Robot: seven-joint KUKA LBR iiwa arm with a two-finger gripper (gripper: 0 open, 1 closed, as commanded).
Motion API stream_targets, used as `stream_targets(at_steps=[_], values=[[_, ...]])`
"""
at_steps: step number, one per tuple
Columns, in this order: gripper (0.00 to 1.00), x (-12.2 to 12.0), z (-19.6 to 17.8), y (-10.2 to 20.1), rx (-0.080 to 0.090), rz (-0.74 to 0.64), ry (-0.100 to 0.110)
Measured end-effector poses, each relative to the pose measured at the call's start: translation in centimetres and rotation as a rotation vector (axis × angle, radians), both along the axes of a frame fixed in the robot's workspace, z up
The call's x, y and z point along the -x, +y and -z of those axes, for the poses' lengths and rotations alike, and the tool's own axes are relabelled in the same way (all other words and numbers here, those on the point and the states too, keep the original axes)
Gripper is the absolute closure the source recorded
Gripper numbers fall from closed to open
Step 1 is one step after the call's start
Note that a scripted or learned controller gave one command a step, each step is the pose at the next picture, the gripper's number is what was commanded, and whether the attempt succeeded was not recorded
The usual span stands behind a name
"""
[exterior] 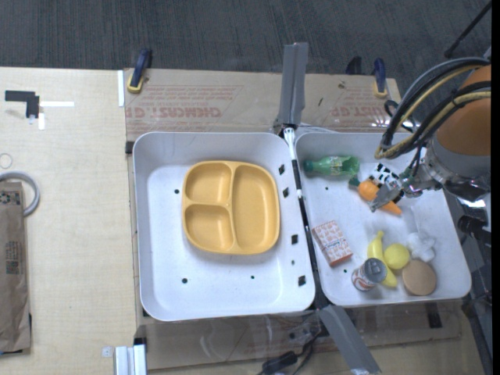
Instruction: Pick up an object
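Note:
The right bin (pixel 344 209) holds several small items. An orange toy (pixel 366 188) lies near its back, partly covered by my gripper (pixel 388 194), which is low over the toy's right end. Whether the toy is between the jaws is hidden by the wrist. A green bottle (pixel 332 165) lies on its side just behind and left of the gripper. Toward the front are a pink-and-white box (pixel 332 242), a banana (pixel 377 246), a yellow lemon (pixel 397 256), a small can (pixel 369 274), a brown disc (pixel 419 277) and a white object (pixel 422 246).
The left bin (pixel 156 233) holds a yellow divided plate (pixel 232 207). A raised divider (pixel 297 201) separates the two bins. The arm's orange band (pixel 469 127) and dark cables (pixel 414 108) hang over the right bin's back right corner.

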State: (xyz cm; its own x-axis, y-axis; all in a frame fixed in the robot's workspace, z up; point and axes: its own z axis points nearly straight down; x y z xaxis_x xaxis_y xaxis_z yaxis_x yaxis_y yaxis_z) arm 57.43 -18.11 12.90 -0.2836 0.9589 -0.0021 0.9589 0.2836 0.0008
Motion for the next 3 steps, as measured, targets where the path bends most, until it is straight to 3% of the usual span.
stream_targets(at_steps=[1, 2, 3], values=[[0.0, 2.7, -2.1, -0.3, -0.001, 0.323, 0.002], [0.0, -1.6, 2.7, -0.7, 0.0, 0.289, 0.001], [0.0, -4.9, 4.1, -2.8, -0.007, 0.132, 0.012]])
